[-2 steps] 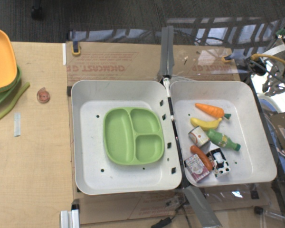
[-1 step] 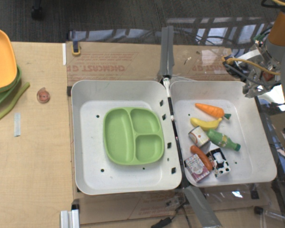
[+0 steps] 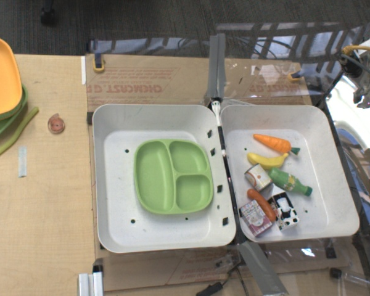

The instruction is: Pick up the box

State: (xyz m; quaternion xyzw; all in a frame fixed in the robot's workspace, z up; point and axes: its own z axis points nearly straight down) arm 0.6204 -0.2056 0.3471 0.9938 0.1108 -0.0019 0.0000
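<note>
The right white bin (image 3: 333, 165) holds several toys. A pink patterned box (image 3: 254, 219) lies flat near the bin's front left corner, with a red sausage (image 3: 262, 203) partly over it. A small white and brown box (image 3: 256, 176) stands a little further back, touching a green bottle (image 3: 290, 182). A black and white carton (image 3: 285, 209) sits just right of the sausage. Behind these lie a yellow banana (image 3: 266, 160) and an orange carrot (image 3: 273, 143).
The left white bin (image 3: 111, 184) bears a green divided plate (image 3: 174, 176). On the wooden bench at far left are stacked orange and green plates (image 3: 1, 94) and a small pink object (image 3: 56, 124). Cardboard (image 3: 148, 82) lies behind the bins.
</note>
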